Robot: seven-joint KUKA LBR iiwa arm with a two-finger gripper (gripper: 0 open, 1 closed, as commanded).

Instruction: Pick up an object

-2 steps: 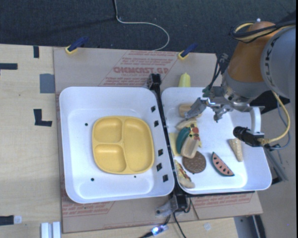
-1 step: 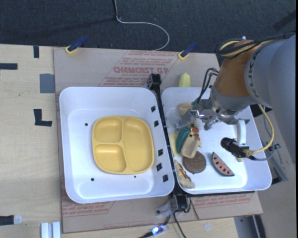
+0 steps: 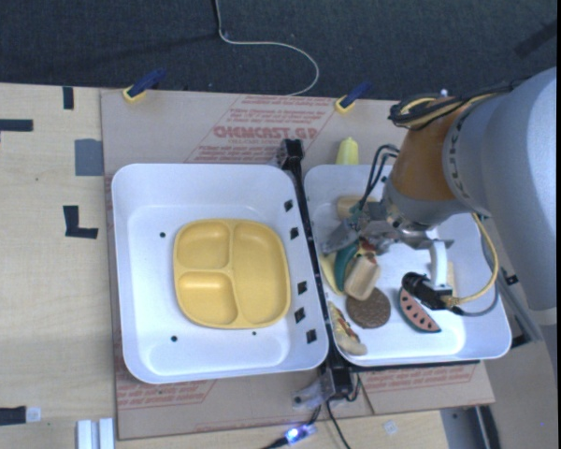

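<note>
Your arm (image 3: 467, 166) comes in from 3 o'clock, grey with its orange band sitting over the right bin (image 3: 477, 340). Its gripper (image 3: 355, 237) hangs low over that bin's 9 o'clock side, right among the clutter, close to the divider between the two bins. You cannot tell from here whether the fingers are spread or clenched, nor whether anything sits between them; the wrist and cables cover too much.

Look at what lies around the gripper. A tan block-shaped piece (image 3: 361, 277) sits tilted just at 6 o'clock of it, touching or nearly touching the tool. Below that, toward 5 o'clock, is a round brown cookie-like disc (image 3: 372, 309). At the bin's 7 o'clock corner lies a small pale oblong toy (image 3: 346, 333). A watermelon slice (image 3: 417, 309), red with a dark rind, rests near the bin's 5 o'clock area, well apart from the gripper. A yellow object (image 3: 348, 151) stands at the bin's 11 o'clock edge.

The left bin (image 3: 136, 279) holds a yellow divided plate (image 3: 232, 273) with three compartments, lying flat at its centre.

Both bins rest on a cardboard sheet (image 3: 187, 124) on the table (image 3: 37, 279), clamped at 12 o'clock by two clips.
</note>
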